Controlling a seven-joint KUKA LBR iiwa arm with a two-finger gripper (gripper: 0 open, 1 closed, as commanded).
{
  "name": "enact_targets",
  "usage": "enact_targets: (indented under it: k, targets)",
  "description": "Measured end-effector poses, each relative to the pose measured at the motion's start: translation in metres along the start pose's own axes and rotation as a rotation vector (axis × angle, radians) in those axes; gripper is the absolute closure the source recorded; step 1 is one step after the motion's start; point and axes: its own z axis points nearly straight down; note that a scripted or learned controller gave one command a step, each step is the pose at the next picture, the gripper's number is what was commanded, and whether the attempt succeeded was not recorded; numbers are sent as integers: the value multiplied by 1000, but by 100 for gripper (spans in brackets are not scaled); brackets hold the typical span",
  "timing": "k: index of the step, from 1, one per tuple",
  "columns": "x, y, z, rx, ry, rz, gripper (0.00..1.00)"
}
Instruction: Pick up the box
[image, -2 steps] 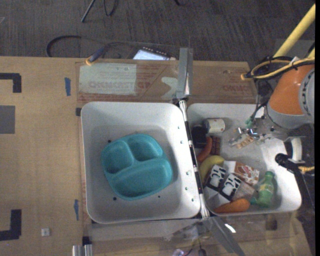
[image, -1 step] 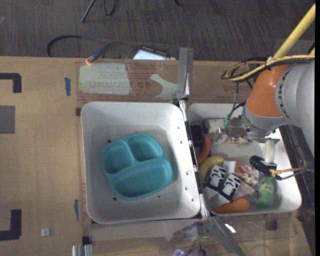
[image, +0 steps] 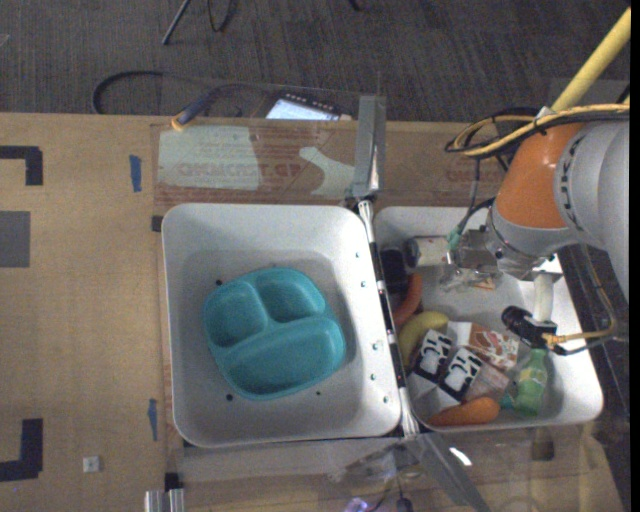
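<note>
The box (image: 447, 363) is small, with black-and-white printed faces, and lies tilted in the front middle of the right bin (image: 580, 385). It rests against a yellow banana-like fruit (image: 422, 327) on its left and a reddish printed packet (image: 494, 349) on its right. My gripper (image: 468, 272) hangs over the back half of the same bin, under the orange-banded wrist (image: 535, 190). It is well behind the box and apart from it, with nothing seen in its grasp.
An orange carrot (image: 466, 411) lies along the right bin's front wall, beside a green bottle (image: 530, 383). Another orange piece (image: 408, 298) and a dark object (image: 392, 266) sit by the divider. A teal divided plate (image: 272, 331) lies in the left bin (image: 190, 250).
</note>
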Motion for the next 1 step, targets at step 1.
enact_targets:
  k: [1]
  targets:
    - [-1, 0, 0, 0, -2, 1, 0]
